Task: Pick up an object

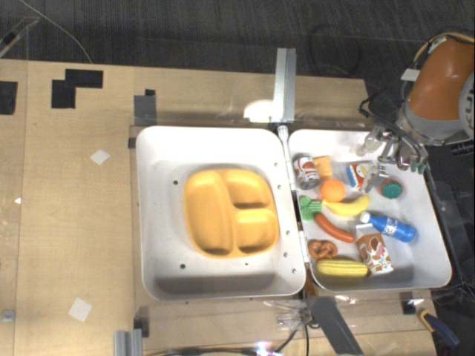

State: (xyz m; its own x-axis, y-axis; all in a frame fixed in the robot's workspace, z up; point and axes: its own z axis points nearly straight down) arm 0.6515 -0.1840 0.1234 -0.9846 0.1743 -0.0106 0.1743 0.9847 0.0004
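My gripper hangs over the far right part of the right bin, below the orange band of the arm. Its fingers point down with a gap between them and nothing held. Just under it lie a small red and white carton and a green round piece. Further in are an orange ball, a banana, a red sausage, a blue bottle, a red can, a pretzel, a juice carton and a yellow corn cob.
The left bin holds a yellow divided tray. A metal post stands behind the seam between the two bins. Wooden bench top stretches to the left.
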